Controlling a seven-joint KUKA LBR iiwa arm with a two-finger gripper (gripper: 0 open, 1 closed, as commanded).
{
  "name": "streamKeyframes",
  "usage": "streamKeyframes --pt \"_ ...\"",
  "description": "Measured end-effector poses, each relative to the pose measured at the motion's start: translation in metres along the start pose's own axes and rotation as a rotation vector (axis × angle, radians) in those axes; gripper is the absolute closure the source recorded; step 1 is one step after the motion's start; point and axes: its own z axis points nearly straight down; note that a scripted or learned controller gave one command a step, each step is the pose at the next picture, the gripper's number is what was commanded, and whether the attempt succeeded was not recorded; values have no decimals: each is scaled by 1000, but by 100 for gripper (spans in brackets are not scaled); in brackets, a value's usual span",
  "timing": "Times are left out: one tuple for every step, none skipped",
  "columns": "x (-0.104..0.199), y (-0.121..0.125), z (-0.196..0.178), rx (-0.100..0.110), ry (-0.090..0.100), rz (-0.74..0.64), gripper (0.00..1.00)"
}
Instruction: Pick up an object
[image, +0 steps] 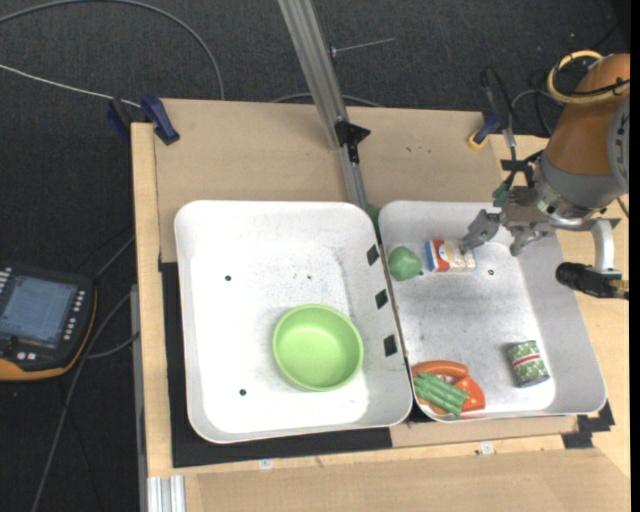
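Spread wide above right white plastic bin (560, 300): two-finger tool (503, 232), holding nothing. Just beside its left finger, small white carton (449, 256) with red-blue label, writing unreadable, near round green ball (404, 264).

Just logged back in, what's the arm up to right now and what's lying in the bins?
The arm reaches in from the right, with its gripper over the far part of the right bin, just beside a small white carton. Nothing is visibly between its fingers. A green ball lies next to the carton. Near the front of that bin sit a small green can and an orange and green toy. The left bin holds a green bowl.
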Motion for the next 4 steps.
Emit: streamKeyframes --pt "3 -5 43 0 0 0 0" --pt "3 -6 71 -1 0 0 0" --pt "3 -5 58 -4 -1 0 100" --pt "-2 0 -2 -7 -2 1 100"
